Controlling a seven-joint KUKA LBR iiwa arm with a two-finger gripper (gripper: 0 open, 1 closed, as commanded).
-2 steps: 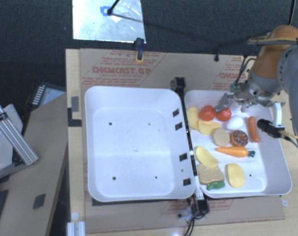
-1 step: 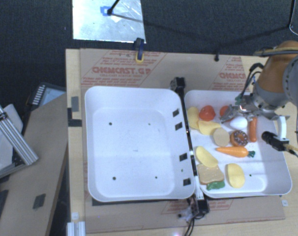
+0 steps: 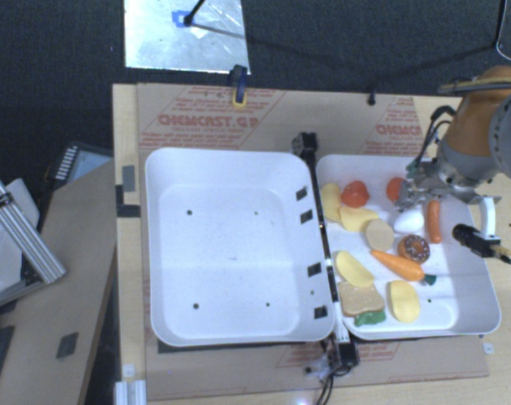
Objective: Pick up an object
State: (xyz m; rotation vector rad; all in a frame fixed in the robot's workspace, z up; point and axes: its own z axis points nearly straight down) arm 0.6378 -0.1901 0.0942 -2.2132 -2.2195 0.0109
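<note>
**Bench of two white bins — reach into the toy food, no catch to be seen**

Brown cardboard sheet (image 3: 205, 118) under both bins, dark floor behind. Left bin (image 3: 167, 171) beside right bin (image 3: 483, 306), with toy food crowded in the right one.

Step in hand, by judgement: the approach. Gripper (image 3: 414, 186) low at the far side of the right bin, just above the white egg (image 3: 409, 221), between a red piece (image 3: 396, 188) and the sausage (image 3: 433, 221). Cannot tell whether apart or together: too small and partly covered by the wrist. Nothing visibly held.

Next move probably: to settle on one piece, the egg being the nearest, then close and lift straight up.

In the way — close neighbours. Doughnut (image 3: 415, 247) and carrot (image 3: 397, 265) just in front of the egg, tomato (image 3: 354, 194) further left, yellow pieces and a sandwich (image 3: 360, 298) near the front rim. Risk of pushing a neighbour or of a round egg slipping out.
</note>
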